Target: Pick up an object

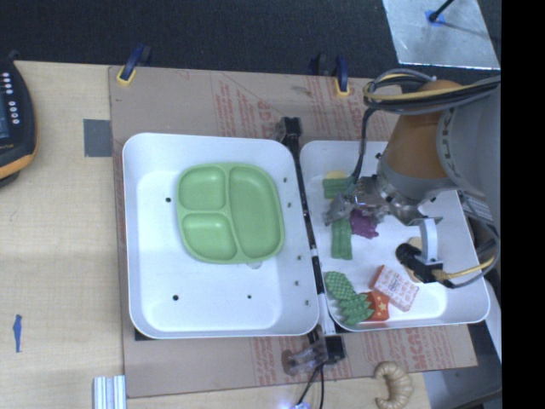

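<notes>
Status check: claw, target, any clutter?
Claw low in right bin, grip unclear. Green block and purple piece right beside it. Divided plate in left bin.

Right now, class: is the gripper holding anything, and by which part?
It cannot be told. The gripper is down in the right bin among a green block and a purple piece; no hold shows.

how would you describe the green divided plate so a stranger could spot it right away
Start at the two shallow white bins lying side by side and take the left bin. In its upper middle lies a pale green plastic plate, a rounded rectangle split into three compartments. It is flat and far bigger than any of the small items crowded in the right bin.
</notes>
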{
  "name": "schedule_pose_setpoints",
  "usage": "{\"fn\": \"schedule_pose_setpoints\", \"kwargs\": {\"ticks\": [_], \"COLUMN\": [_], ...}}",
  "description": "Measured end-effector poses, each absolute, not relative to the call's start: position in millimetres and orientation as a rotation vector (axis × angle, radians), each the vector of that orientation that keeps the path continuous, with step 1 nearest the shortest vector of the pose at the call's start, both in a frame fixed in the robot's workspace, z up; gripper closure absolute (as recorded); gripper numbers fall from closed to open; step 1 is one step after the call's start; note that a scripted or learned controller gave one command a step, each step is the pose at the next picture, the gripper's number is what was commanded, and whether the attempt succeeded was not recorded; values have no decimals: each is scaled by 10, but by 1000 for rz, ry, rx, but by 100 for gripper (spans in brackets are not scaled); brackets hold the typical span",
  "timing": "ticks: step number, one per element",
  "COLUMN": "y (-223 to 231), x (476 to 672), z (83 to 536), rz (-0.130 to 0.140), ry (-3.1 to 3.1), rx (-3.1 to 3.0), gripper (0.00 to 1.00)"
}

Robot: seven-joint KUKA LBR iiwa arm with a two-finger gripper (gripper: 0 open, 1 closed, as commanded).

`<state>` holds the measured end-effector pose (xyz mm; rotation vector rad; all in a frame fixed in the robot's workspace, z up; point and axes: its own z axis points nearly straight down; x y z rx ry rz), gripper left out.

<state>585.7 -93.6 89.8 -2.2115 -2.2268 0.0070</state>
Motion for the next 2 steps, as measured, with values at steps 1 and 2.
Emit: {"fn": "schedule_pose_setpoints", "kwargs": {"ticks": [1,2], "y": [-956,-956], "x": [5861,5860], "z": [1033,1028], "rz": [7,8], "ry": [-2227,-2228], "rx": [-2214,-2214], "gripper": [100,0]}}
